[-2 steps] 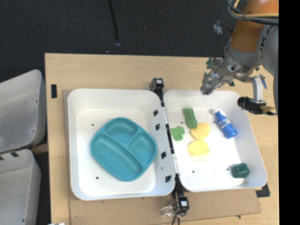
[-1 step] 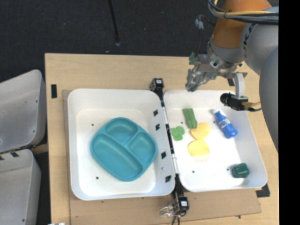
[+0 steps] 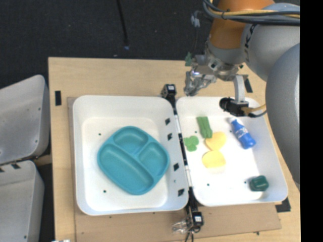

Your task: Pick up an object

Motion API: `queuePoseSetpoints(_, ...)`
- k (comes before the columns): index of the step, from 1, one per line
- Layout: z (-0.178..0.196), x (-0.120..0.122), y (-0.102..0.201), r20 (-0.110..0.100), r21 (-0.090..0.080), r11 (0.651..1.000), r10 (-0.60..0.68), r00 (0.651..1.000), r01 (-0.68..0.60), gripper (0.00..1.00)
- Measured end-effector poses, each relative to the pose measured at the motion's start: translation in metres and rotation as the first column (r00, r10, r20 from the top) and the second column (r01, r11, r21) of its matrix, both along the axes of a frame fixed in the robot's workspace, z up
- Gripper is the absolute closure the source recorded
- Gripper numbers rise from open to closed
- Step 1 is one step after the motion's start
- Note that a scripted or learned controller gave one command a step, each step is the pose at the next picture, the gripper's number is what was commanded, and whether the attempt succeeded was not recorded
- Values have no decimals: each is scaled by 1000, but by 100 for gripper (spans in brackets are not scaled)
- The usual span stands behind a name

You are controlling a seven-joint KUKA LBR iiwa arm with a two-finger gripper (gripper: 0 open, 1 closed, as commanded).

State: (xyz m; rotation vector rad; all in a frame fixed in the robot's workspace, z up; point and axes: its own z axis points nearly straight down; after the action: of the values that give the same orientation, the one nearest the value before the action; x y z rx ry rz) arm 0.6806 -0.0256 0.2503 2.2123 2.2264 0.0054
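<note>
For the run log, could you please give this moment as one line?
gripper above right bin far rim | holding nothing visible | blue bottle, green block in bin | teal tray left

teal tray (image 3: 132,159), left bin (image 3: 81,135)

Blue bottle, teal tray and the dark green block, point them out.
blue bottle (image 3: 243,134), camera view, middle of its body
teal tray (image 3: 132,159), camera view, centre divider
dark green block (image 3: 259,183), camera view, top face
</note>
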Motion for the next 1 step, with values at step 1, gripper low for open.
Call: queuePoseSetpoints(1, 1, 2, 47, 1, -1, 1000, -1, 1000, 1, 100)
